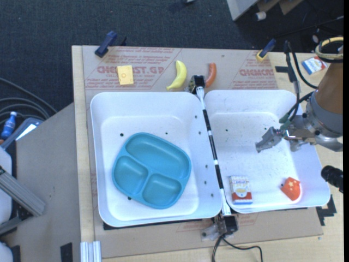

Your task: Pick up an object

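Carton [240, 189] lies long axis toward bin's near wall; jaws [267, 141] state unclear.

You have: left bin [103, 146], white, black-dotted floor; divided plate [151, 170], plain sky blue. Right bin [245, 100], white, finely speckled; small carton [240, 190], white with red and orange print; orange-red lump [292, 189]. On the tan counter's [142, 72] far edge: yellow banana [178, 75], orange sausage shape [210, 74], yellow block [125, 75].

Single fixed camera above the bench [163, 244], looking down at a slant, far edge toward 12 o'clock, both white bins [103, 162] framed whole at moderate distance, arm [332, 100] entering from 3 o'clock
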Robot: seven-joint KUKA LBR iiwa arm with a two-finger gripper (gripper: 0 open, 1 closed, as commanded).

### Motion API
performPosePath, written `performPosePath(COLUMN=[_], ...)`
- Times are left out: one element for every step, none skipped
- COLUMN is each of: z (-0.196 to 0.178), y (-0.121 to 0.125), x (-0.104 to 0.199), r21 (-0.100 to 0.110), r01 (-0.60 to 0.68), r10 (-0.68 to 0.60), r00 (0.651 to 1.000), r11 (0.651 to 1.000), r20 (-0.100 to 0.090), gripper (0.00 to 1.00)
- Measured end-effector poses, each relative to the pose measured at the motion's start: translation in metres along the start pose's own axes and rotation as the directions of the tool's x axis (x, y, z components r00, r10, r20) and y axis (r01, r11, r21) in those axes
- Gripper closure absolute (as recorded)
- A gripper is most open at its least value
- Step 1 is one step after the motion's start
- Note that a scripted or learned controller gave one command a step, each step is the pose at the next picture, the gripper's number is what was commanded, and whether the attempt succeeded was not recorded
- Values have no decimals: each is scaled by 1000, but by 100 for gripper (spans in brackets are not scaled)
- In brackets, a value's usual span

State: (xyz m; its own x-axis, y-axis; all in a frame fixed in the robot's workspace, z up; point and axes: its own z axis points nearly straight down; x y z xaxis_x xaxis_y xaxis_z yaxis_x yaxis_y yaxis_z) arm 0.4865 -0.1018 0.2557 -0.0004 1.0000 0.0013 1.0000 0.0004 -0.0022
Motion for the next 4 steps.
performPosePath(z=[171, 171, 171, 170], y=[-7, 62, 92, 181], x=[-16, -38, -79, -100], r21=[-3, -3, -3, -2], r01=[-1, -1, -1, 1], r10=[1, 1, 1, -1], r00=[1000, 1000, 1000, 1000], r11=[1000, 1000, 1000, 1000], r20=[1, 1, 2, 2], gripper=[0, 0, 0, 0])
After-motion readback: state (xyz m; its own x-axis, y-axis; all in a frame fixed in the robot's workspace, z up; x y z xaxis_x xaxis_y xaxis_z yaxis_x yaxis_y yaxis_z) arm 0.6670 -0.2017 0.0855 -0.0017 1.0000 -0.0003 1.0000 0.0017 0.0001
